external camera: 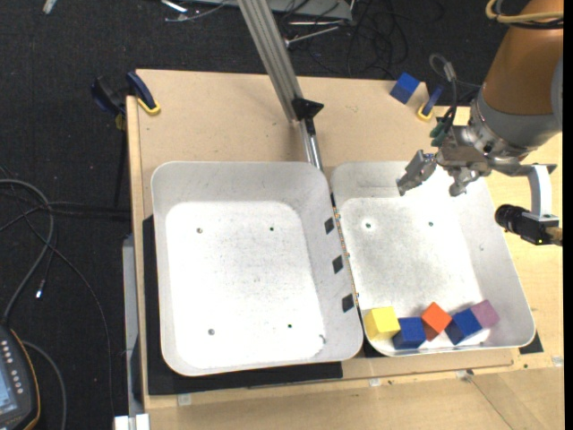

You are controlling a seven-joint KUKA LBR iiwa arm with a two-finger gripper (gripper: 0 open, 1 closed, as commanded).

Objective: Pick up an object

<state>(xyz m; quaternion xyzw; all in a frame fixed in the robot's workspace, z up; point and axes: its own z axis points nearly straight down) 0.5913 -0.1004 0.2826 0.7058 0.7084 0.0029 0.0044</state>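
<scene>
- The gripper (440, 176) is hanging over the far edge of the right bin (501, 267), its two grey fingers (414, 174) spread apart and released, with nothing lying between them.
- The arm (524, 70), grey with an orange upper section, is reaching in from the right side of the scene and ending in the gripper above the bin's far rim.
- Five small blocks are sitting huddled along the near edge of the right bin, well apart from the gripper.
- The yellow block (382, 321) is lying leftmost in that row, just beside the bin's near left corner.
- A blue block (410, 331) is resting just to the right of the yellow one, touching or nearly touching it.
- The orange block (436, 318) is sitting tilted between the two blue blocks.
- A second blue block (464, 325) is lying to the right of the orange one.
- The purple block (484, 313) is sitting rightmost, just beside the second blue block, near the bin's near right corner.
- The left bin (175, 267) is lying beside the right bin, their inner rims meeting along the middle of the bench (215, 115).
- Another blue block (406, 87) is resting on the bench's far right part, outside both bins.
</scene>
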